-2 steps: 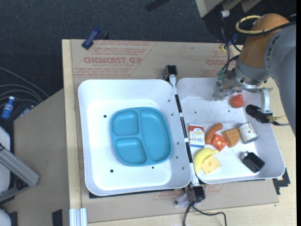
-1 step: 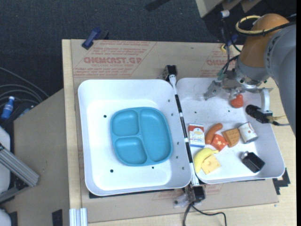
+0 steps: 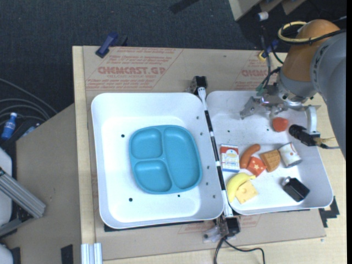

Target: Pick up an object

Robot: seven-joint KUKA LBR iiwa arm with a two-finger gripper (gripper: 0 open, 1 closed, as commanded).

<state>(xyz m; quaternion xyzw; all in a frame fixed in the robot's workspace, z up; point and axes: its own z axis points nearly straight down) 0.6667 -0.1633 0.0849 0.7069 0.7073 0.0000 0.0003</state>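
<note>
My gripper (image 3: 259, 110) hangs over the far part of the right bin (image 3: 236, 100), open, with nothing between its fingers. A small red ball-like thing (image 3: 280, 124) lies just right of it and nearer to the front. Further forward in the same bin lie a white carton (image 3: 229, 157), an orange sausage (image 3: 250, 151), a red-orange piece (image 3: 254, 165), a slice of toast (image 3: 270, 159), a small silver can (image 3: 290, 155), a banana (image 3: 236, 182), a cheese wedge (image 3: 248, 193) and a black block (image 3: 296, 188).
The left bin (image 3: 107, 114) holds a blue divided plate (image 3: 165, 158). A blue clip (image 3: 106, 45) lies on the cardboard sheet behind the bins. The arm's grey body and orange band (image 3: 305, 48) stand over the right bin's far right corner.
</note>
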